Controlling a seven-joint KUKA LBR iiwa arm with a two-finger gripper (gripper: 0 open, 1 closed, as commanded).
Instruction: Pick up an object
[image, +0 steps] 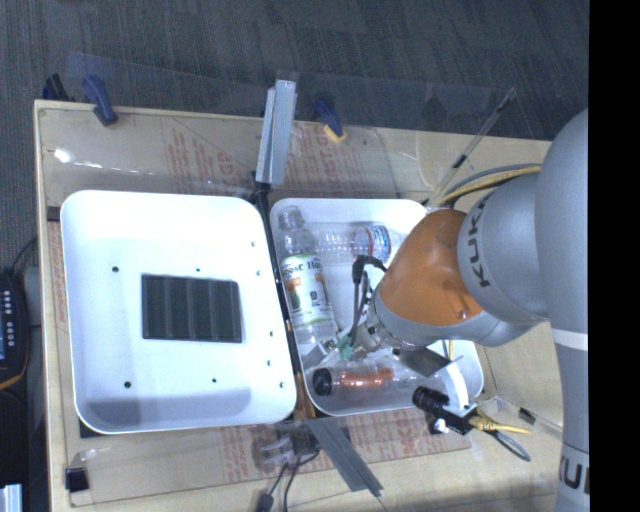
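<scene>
The right bin (300, 215) holds several clear plastic bottles. One with a green and white label (305, 285) lies along the bin's left wall. Another with a red and blue label (355, 241) lies near the far wall. A third with an orange label and a black cap (350, 380) lies along the near wall. My gripper (352, 340) reaches down into the middle of this bin, between the green-labelled bottle and the orange-labelled one. The orange wrist band and grey arm cover the bin's right half.
The left bin (100, 230) has a dark grated rectangle (192, 308) in its floor. A grey metal bar (275, 130) stands behind the gap between the bins. Blue clamps (100, 100) sit on the bench's far edge. Loose tools (500, 428) lie at the front right.
</scene>
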